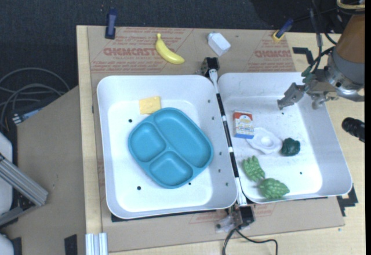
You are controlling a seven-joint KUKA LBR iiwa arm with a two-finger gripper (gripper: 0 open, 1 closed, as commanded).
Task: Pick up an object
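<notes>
My gripper [302, 99] hangs over the far right part of the right bin [324, 132], its two fingers spread open with nothing between them. Nearer the camera and to the left in that bin lie a small red-and-white carton [244, 124], a white fried-egg toy [264, 142] and a dark green broccoli piece [290, 146]. Two light green leafy pieces [253, 167] [273, 188] rest near the bin's front wall. All of these lie apart from the gripper.
The left bin [116, 132] holds a blue divided plate [168, 146] and a yellow block [150, 105]. Behind the bins on the board lie a banana [168, 51] and a small white object [219, 43]. A black divider strip [223, 126] runs between the bins.
</notes>
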